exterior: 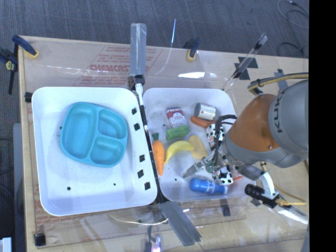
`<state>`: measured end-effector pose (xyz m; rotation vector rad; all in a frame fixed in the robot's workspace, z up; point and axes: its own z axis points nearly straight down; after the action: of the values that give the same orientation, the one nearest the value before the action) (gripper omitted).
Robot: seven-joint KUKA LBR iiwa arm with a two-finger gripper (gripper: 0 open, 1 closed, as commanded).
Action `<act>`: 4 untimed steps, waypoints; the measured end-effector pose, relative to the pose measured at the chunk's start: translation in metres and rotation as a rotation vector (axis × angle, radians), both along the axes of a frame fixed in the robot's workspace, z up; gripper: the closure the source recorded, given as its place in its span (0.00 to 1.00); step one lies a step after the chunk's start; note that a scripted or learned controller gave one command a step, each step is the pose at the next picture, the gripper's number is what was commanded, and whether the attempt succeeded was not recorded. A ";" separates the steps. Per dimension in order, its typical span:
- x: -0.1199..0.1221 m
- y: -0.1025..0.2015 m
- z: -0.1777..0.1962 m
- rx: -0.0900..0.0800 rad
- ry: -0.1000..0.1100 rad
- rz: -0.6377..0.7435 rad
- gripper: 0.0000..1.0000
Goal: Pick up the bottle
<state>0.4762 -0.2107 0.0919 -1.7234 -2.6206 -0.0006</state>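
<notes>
The bottle (207, 186) is blue with a white end and lies on its side near the front edge of the right bin (157, 96). My gripper (197, 168) reaches in from the right and hangs just above and behind the bottle, beside its left end. Nothing shows as held. The grey wrist and orange band cover the bin's right side.
The right bin also holds a carrot (158, 156), a banana (178, 148), a green item (176, 134), a red and white box (176, 117), a silver can (206, 111) and a black-and-white spotted toy (226, 178). A blue divided plate (94, 134) lies in the left bin (44, 156).
</notes>
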 end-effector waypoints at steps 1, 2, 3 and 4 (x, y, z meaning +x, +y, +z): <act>0.001 0.001 0.000 -0.002 -0.003 -0.210 0.00; 0.001 0.001 0.000 -0.001 -0.001 -0.149 0.00; 0.001 0.001 0.000 -0.001 -0.003 -0.193 0.00; 0.001 0.001 0.000 -0.001 -0.003 -0.251 0.00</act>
<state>0.4772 -0.2093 0.0920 -2.0402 -2.3871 -0.0029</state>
